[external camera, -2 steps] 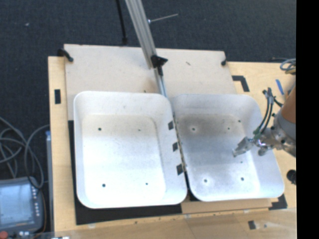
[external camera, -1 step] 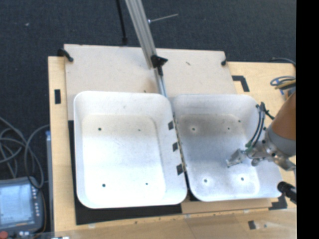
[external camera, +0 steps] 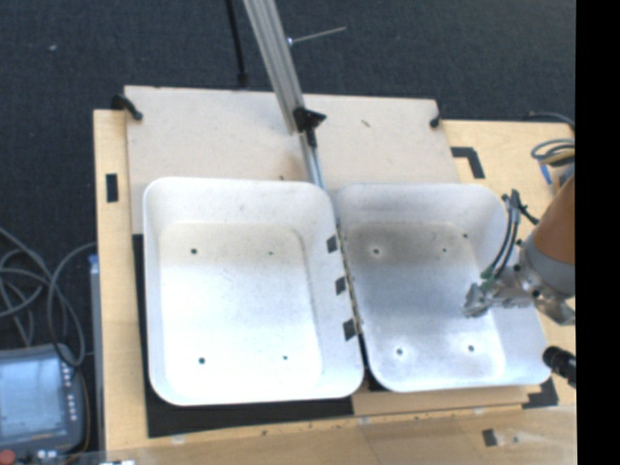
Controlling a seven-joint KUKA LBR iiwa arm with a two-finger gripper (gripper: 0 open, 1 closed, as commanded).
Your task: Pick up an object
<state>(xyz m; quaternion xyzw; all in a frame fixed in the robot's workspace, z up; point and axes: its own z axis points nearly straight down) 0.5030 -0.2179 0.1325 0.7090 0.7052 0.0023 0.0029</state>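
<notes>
My tool (external camera: 481,296) hovers over the right bin (external camera: 407,211) — grip state I cannot tell; I judge no object picked yet.

Your arm (external camera: 554,231) is reaching in from the right, its orange band showing above the wrist, and your gripper (external camera: 480,298) is pointing left and slightly down.

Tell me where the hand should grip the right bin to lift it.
Grip the right bin by its right rim, from above: the bin is shallow with a thin raised lip that likely suits a pinch, and the hand hovers by that side.
</notes>
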